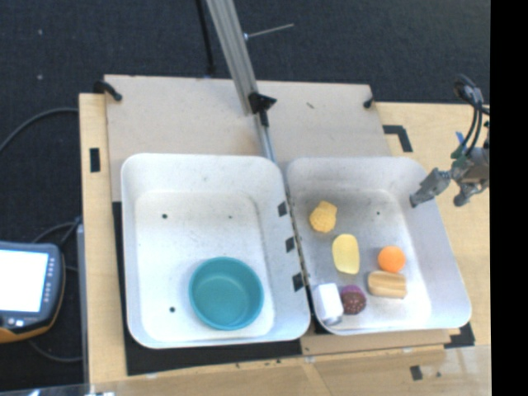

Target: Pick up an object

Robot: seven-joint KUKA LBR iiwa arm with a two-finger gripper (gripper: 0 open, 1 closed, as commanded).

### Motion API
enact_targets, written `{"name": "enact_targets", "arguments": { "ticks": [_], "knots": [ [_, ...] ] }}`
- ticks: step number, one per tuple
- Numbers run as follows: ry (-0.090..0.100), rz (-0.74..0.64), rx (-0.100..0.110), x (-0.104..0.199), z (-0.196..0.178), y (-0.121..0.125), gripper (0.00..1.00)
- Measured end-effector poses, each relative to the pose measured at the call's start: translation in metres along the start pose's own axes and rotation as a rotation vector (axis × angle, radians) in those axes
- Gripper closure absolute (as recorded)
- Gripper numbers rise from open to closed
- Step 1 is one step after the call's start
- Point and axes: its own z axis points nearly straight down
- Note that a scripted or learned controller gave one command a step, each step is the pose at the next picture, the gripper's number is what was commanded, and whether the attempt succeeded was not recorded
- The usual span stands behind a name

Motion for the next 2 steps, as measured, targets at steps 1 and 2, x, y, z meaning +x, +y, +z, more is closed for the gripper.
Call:
{"name": "enact_targets", "arguments": {
  "ticks": [1, 2],
  "knots": [
    [0.0, 0.0, 0.0, 0.0, 0.0, 0.0, 0.0],
    [0.001, 0.002, 0.006, 0.001, 0.06, 0.006, 0.0]
  ]
}}
